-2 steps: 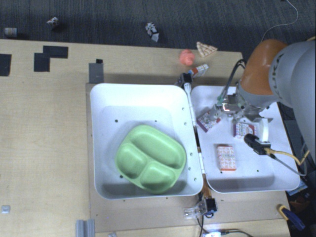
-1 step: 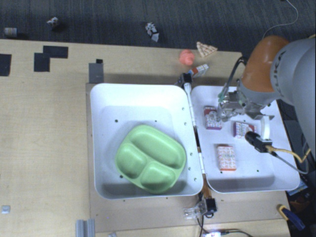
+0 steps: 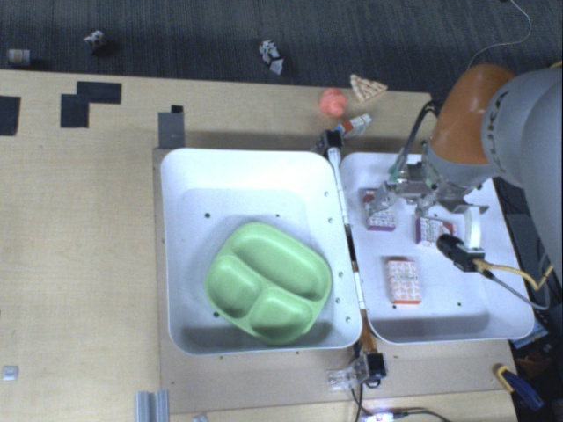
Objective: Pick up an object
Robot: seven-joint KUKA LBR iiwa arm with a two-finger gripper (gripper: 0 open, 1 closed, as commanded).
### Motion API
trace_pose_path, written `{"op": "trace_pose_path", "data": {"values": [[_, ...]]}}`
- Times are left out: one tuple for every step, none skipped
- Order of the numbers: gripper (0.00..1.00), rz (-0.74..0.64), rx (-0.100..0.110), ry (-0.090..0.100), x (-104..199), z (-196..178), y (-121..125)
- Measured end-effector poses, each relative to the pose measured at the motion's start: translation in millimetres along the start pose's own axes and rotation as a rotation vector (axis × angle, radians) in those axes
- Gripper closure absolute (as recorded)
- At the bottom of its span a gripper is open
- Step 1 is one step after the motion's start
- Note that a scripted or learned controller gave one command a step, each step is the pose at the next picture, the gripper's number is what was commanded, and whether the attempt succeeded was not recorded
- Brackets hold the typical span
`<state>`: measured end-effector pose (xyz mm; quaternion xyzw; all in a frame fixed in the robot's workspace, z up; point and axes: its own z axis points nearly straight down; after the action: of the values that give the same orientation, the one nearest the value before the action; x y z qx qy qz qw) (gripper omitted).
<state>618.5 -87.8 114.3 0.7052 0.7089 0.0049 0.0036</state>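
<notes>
I am seeing the tool (image 3: 406, 192) hanging over the right bin (image 3: 493, 319); its grip I cannot tell. Small printed boxes (image 3: 404, 281) are lying flat there; a glossy green divided tray (image 3: 268, 280) is tilting in the left bin (image 3: 189, 236).

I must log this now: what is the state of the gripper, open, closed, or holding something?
Gripper: cannot be told; it is over the right bin.
</notes>
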Motion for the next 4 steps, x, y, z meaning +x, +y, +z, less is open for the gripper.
{"op": "trace_pose_path", "data": {"values": [[0.00, 0.003, 0.005, -0.003, -4.7, 26.7, -63.0], [1.00, 0.002, -0.002, -0.003, -4.2, 14.9, -60.5], [0.00, 0.002, -0.002, -0.003, -4.2, 15.0, -60.7], [1.00, 0.001, -0.005, -0.003, -3.4, 4.3, -59.3]]}}
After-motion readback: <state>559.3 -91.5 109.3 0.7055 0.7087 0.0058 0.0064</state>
